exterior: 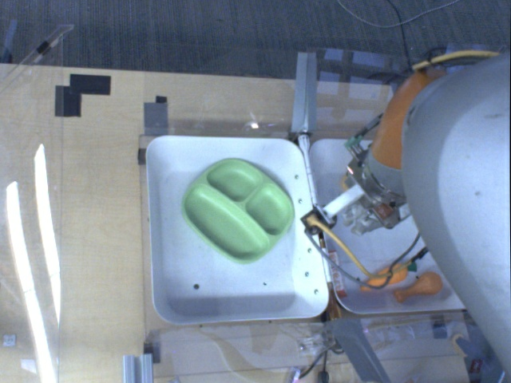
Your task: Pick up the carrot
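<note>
Nearest to us, at the near edge of the right bin [321, 154], lies the carrot [390, 277], a small orange piece with a bit of green at its right end, resting on the bin floor close to the near wall. Just to its right sits a second orange object [419, 287], rounder and paler, which we cannot name with confidence. A yellow cable [345, 255] droops from the arm and crosses just over or beside the carrot's left end; we cannot tell whether they touch.

We judge the carrot to be a light toy, stiff and smooth, so it may slip or roll. The best hold looks like across its thicker middle, with the fingers closing over its short width, clear of the cable and the neighbour.

Farther back and above it hangs the tool [363, 214], over the middle of the right bin and well short of the carrot. Its parts blur into brackets and wiring, so we cannot tell whether it is released or clenched; nothing shows in it.

To the left, the left bin [168, 294] holds a green divided plate [238, 208].

The grey arm [459, 182] covers much of the right bin, hiding its right side. Beyond both, the counter [80, 214] runs to the far edge.
</note>
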Controlling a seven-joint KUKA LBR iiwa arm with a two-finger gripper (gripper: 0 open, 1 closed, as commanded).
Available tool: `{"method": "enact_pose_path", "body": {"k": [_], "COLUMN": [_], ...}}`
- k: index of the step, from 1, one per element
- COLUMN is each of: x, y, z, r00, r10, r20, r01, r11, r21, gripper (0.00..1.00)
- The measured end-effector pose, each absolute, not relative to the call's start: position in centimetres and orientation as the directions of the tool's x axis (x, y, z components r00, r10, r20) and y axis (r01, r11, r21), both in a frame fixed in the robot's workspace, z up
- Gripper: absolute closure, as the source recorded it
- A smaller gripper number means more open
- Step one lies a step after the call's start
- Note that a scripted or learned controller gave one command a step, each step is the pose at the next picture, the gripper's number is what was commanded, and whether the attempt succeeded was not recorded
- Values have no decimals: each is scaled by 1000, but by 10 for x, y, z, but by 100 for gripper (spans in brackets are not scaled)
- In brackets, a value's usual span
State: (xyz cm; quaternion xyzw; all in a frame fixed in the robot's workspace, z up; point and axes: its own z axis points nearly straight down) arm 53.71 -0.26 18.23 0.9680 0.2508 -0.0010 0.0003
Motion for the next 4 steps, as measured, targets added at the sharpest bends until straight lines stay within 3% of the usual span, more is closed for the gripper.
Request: {"method": "enact_pose_path", "body": {"k": [1, 2, 3, 4], "x": [538, 531, 532, 526], "y": [-2, -14, -13, -41], "z": [190, 182, 191, 182], "r00": [869, 975, 973, 978], "r10": [494, 222, 232, 208], "r20": [-4, -1, -3, -2], "r01": [494, 222, 232, 208], "r11": [-869, -975, -973, -978], "r21": [0, 1, 1, 0], "gripper": [100, 100, 100, 100]}}
